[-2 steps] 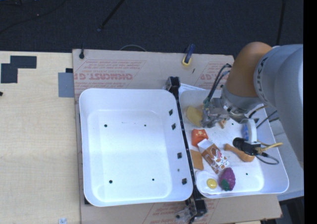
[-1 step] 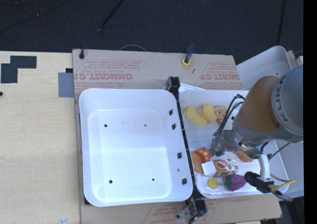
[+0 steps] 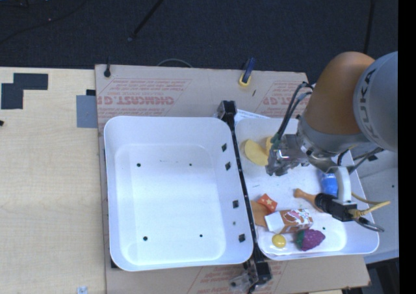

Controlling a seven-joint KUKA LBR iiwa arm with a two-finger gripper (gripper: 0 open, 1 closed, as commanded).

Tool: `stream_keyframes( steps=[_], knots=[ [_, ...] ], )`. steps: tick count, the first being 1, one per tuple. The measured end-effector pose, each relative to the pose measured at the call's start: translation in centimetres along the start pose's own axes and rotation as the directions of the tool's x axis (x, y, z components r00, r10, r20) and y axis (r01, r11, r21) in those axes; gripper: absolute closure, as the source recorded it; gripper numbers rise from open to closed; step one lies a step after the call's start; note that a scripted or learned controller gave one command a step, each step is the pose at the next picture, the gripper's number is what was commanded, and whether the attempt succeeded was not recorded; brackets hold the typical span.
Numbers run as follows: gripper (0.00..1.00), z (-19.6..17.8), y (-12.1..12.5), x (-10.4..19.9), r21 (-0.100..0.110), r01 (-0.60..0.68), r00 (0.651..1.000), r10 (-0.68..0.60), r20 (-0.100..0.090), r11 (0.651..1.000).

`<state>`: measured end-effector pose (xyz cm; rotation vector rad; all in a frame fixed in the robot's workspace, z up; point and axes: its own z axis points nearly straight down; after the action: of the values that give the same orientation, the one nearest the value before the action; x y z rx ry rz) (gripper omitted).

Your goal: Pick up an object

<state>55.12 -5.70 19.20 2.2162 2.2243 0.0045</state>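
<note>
1. Bench: pale wood surface, with a cardboard sheet laid on it under both bins.
2. Left bin: white and shallow, on the left part of the cardboard. Its right wall runs alongside the right bin.
3. Arm: enters from the right, with the orange band uppermost, and is positioned over the rear half of the right bin.
4. Right bin: white and shallow. It contains all loose objects listed below.
5. Gripper: points down into the right bin near its left wall. Whether it is open or closed cannot be determined from this angle, and no object is visibly held.
6. Yellow piece: lies just left of the gripper, near the bin's left wall.
7. Printed box: lies at the front centre of the right bin, beside the white block.
8. Purple piece: lies at the front, just below the printed box.
9. Tan stick: lies mid-bin, to the right of and below the gripper.
10. Red piece: lies above the white block, well apart from the gripper.
11. Yellow ball: lies at the front edge, to the left of the purple piece.
</note>
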Motion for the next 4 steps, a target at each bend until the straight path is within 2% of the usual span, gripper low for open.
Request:
stream_keyframes(
  steps=[1, 2, 3, 4],
  knots=[
    [1.00, -9.1, 5.2, 3.9, -0.004, 0.000, 1.000, 0.000, 0.001, 1.000],
    [0.00, -8.6, 4.9, 3.7, 0.006, -0.003, 1.000, 0.003, 0.001, 1.000],
    [0.00, -15.3, 6.9, 11.5, -0.002, 0.004, 1.000, -0.004, -0.002, 1.000],
    [1.00, -15.9, 6.8, 11.0, 0.007, 0.000, 1.000, 0.000, 0.002, 1.000]
  ],
)
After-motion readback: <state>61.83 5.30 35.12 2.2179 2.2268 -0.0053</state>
